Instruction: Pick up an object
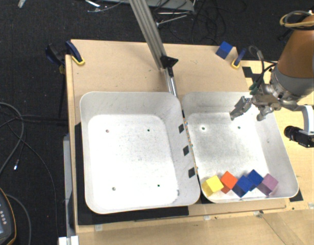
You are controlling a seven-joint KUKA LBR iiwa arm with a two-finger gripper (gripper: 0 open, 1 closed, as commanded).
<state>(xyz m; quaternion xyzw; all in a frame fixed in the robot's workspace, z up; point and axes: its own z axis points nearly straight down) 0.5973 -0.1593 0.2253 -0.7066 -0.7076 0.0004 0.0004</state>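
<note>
Two shallow white bins (131, 108) sit on the worktop (121, 60). The right bin holds five cubes: yellow (213, 185), orange (228, 180), two blue (247, 182), purple (268, 184). Gripper (251, 109) jaws spread open, holding nothing.

Bench top (121, 65): pale wood-look board, matt. Left bin (128, 160) and right bin (233, 147): white, smooth, likely plastic, floors speckled grey with scuffing. Yellow block (213, 185), orange block (228, 180), blue blocks (247, 182), purple block (268, 184): matt, flat-coloured faces. Slanting pole (146, 24): bare metal, dull sheen. Gripper (251, 109): grey metal. Floor (29, 29): dark, rough, carpet-like.
</note>
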